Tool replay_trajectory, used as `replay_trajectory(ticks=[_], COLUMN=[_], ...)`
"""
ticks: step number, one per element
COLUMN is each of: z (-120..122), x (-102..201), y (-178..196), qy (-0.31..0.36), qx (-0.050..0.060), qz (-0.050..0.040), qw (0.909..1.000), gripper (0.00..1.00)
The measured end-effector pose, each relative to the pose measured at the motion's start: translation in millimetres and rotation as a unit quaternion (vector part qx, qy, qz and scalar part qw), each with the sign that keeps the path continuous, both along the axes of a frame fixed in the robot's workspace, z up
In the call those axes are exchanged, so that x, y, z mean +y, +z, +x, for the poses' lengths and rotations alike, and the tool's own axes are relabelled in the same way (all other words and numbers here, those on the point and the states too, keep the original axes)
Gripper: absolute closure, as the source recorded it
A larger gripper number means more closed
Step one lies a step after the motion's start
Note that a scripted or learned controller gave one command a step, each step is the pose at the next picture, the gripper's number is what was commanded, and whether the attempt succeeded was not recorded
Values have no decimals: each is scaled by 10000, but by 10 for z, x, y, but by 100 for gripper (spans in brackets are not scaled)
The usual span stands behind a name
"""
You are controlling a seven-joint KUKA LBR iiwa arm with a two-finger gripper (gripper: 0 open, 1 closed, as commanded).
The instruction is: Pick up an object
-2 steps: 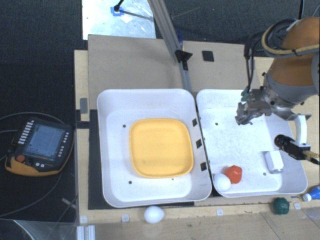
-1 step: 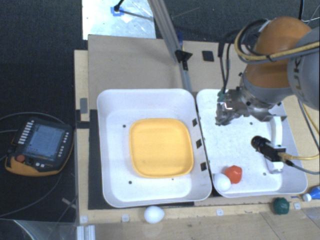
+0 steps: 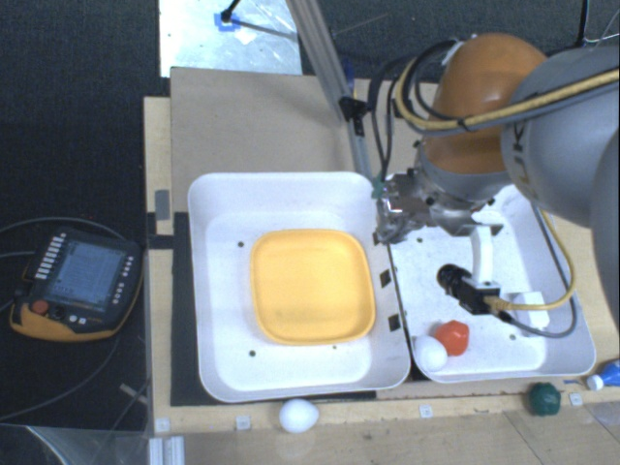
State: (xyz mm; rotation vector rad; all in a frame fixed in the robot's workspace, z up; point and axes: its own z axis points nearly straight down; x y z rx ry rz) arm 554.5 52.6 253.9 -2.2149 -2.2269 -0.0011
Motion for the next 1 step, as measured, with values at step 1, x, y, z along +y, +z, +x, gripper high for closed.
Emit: replay_trajectory(ticks=[1], z=[-89], x=[454], y=[-32], qy=[-5], qx=[-2], qz=[-1], qw=[10000], gripper=[100])
